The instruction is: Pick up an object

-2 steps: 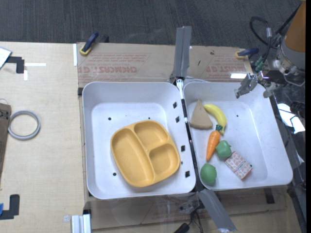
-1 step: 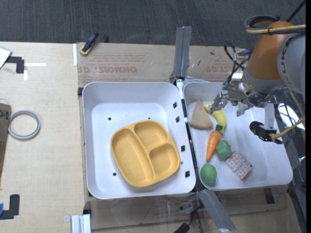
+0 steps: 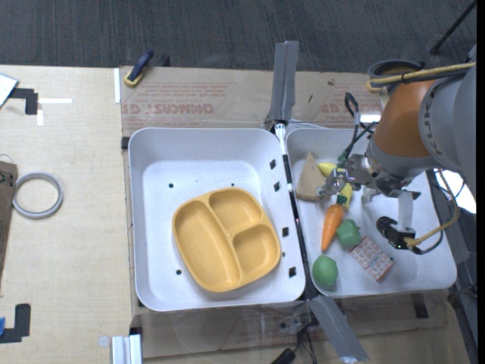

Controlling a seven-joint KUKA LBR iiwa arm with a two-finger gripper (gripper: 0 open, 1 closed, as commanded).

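Observation:
The right bin [image 3: 432,275] holds several toy items: an orange carrot [image 3: 331,225], a green round piece [image 3: 348,234], a green lime-like ball [image 3: 325,271], a small patterned box [image 3: 371,257], a tan wedge [image 3: 308,179] and a yellow piece [image 3: 327,170]. My gripper [image 3: 342,186] hangs low over the bin's upper middle, just above the carrot's top end and beside the yellow piece. Nothing shows between its fingers.
The left bin [image 3: 151,173] holds a yellow three-compartment plate [image 3: 225,238]. A roll of tape [image 3: 35,195] lies on the bench at far left. A blue and yellow tool [image 3: 139,67] rests behind the bins. The arm's cables [image 3: 409,237] dangle over the right bin.

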